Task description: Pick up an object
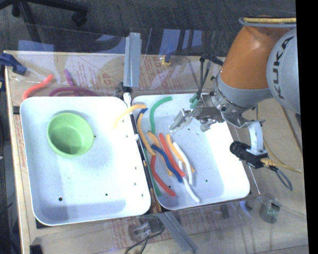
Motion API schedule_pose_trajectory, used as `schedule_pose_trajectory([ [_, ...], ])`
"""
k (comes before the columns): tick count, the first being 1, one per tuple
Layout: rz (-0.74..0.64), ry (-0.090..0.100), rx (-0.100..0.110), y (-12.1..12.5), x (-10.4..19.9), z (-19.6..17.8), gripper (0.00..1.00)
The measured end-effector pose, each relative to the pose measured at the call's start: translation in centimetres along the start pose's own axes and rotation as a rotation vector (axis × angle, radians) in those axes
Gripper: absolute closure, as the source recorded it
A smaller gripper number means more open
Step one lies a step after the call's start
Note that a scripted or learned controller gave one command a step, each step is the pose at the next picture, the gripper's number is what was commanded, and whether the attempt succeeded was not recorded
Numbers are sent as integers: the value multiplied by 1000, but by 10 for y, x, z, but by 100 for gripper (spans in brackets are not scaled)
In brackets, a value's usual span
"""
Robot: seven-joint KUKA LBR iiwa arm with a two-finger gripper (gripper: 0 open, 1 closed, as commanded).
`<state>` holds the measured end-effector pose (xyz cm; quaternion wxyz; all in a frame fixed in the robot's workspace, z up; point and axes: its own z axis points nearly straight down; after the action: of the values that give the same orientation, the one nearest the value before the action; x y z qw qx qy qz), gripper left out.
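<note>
Your pickable things are the flexible strips (168, 155) heaped in the right bin (226, 184): orange, blue, red, green, yellow and white lengths tangled against that bin's left wall, running from its far-left corner down toward its near edge. A green strip (159, 109) arcs along the far-left part, a white one (190, 188) trails toward the near edge, and a yellow strip (125, 114) drapes over the divide, its end lying on the far-right corner of the left bin (73, 208).

You will see the gripper (186, 119) low over the far middle of the right bin, just right of the heap's upper end. Its metal fingers (179, 121) point toward the strips, but you cannot tell from this angle how wide they stand, and nothing visible sits between them. The grey arm (283, 64) with its orange band (250, 50) comes in over the bin's far-right corner.

In the left bin, a green bowl (70, 134) stands upright toward the far-left corner, well apart from the strips.

On the bench (81, 69) beyond the left bin's far edge lie an orange strip (37, 87) and a dark magenta one (72, 92), touching or nearly touching the rim.
</note>
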<state>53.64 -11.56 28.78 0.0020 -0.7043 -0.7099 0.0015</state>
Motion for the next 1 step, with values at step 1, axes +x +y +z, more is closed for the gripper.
schedule_pose_trajectory([
  [1, 15, -1, 2, 28, -31, 114, 0],
])
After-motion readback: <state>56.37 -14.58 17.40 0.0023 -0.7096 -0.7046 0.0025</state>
